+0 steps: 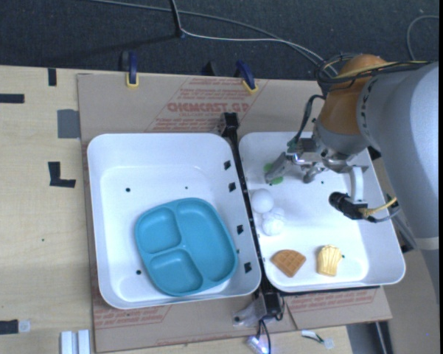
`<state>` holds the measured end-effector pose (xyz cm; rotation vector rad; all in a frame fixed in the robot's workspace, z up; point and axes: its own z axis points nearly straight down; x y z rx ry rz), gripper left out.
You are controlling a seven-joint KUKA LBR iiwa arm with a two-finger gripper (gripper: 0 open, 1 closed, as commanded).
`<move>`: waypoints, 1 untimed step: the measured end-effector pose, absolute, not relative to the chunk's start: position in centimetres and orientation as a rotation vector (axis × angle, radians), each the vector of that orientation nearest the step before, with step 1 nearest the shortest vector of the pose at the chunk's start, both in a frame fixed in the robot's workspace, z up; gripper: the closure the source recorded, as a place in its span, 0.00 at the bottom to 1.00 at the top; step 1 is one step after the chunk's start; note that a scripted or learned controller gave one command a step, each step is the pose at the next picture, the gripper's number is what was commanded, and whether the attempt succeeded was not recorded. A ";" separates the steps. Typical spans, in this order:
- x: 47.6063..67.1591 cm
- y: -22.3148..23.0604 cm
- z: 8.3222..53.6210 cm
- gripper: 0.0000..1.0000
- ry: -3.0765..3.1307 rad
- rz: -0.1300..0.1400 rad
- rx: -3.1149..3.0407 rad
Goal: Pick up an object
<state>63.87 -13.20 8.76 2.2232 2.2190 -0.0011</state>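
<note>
We see the gripper (293, 165) low in the right bin (383, 271), beside a green object (274, 172) at its nine o'clock, presumably the target; whether it holds anything, we cannot tell.

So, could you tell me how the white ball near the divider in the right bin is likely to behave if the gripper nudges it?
The white ball looks round and smooth, so it would probably roll at a nudge. It sits beside another white lump near the right bin wall, which may stop it. Its curved surface could slip from the gripper.
</note>
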 end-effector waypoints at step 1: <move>61.7 -11.4 8.6 0.00 2.221 0.001 2.220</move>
